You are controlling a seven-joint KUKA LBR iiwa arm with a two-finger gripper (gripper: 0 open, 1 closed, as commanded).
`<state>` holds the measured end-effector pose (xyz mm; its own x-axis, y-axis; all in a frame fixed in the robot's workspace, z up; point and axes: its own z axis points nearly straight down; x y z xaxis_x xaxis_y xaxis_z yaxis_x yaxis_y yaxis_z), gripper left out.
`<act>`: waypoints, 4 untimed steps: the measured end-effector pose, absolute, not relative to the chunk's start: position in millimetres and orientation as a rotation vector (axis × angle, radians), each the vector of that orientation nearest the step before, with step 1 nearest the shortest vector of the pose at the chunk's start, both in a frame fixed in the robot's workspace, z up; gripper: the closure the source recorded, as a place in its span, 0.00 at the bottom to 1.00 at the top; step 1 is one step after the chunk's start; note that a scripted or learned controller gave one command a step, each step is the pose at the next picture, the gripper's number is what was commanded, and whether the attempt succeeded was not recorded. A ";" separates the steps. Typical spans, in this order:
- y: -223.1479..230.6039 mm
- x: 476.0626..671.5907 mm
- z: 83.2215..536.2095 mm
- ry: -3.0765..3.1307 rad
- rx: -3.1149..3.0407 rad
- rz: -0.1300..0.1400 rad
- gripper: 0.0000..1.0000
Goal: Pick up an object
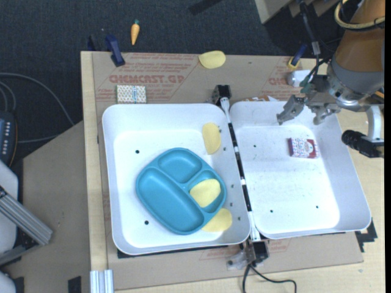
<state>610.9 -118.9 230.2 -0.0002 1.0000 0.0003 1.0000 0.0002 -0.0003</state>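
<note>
My gripper (304, 112) hangs over the far edge of the right bin (342, 215), its two fingers spread apart with nothing between them. A small red-and-white packet (302, 148) lies flat in the right bin, just below and slightly nearer than the fingertips. In the left bin (122, 133) a blue divided plate (171, 194) holds a yellow piece (206, 191). Another yellow piece (211, 138) lies by the bin's far right wall, and a third (217, 221) sits at the plate's near edge.
Outside the bins, on the board, lie a yellow piece (212, 59), a small patterned packet (131, 93) and a blue clip (114, 50). A tiny carrot (135, 32) lies on the dark floor. A black clamp (222, 94) sits at the bins' shared far corner.
</note>
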 end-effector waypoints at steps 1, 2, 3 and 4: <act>-165.1 538.2 116.8 -2.216 -2.223 0.005 0.00; -206.1 638.2 84.7 -2.223 -2.222 0.000 0.00; -184.0 604.0 84.6 -2.220 -2.220 0.001 0.00; -184.1 604.6 94.8 -2.221 -2.222 -0.001 1.00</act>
<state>604.6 -184.1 94.8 0.0003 1.0000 0.0002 1.0000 -0.0003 0.0005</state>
